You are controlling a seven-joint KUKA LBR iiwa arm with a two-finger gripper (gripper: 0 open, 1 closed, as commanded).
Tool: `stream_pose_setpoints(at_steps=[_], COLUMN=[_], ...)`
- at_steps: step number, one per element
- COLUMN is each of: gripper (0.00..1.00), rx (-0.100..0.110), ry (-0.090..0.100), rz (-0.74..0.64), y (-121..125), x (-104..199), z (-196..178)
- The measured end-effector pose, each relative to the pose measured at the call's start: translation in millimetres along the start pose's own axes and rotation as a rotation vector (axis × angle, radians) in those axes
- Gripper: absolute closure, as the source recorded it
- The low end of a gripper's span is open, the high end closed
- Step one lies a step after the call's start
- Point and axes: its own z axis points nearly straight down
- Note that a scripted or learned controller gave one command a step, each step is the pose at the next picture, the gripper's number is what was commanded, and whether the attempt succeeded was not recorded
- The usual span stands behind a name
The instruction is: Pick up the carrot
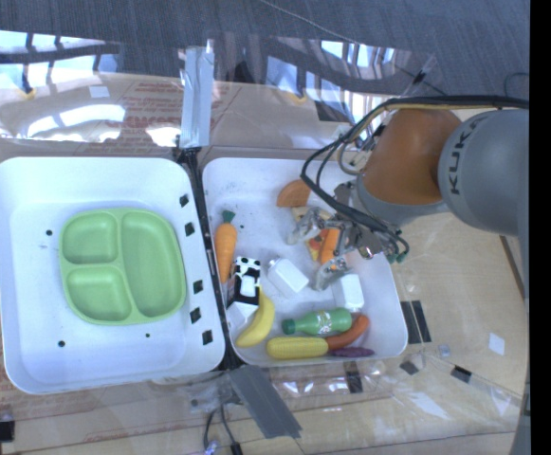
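On the tabletop [465, 282], the right bin [256, 173] holds the carrot [225, 246], left of the hand [330, 254], whose grip I cannot tell; the left bin [19, 282] holds a green tray [123, 265].

gripper [326, 251] low in right bin [389, 297], closed on small orange piece [328, 242] | carrot [226, 246] well left of fingers, by divider | green bottle [319, 323] below fingers

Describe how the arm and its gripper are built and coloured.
The arm is a rounded grey shell with dark KUKA lettering and a wide orange band above the wrist. Black cables loop loosely from the band toward the gripper, a small assembly of metallic and dark parts.
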Motion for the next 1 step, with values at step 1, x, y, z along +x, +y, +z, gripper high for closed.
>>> stream_pose_setpoints(at_steps=[1], gripper=[1.0], rx=[0.003], ry=[-0.005], rz=[-0.009], y=[1.5], x=[-3.4], z=[-12.3])
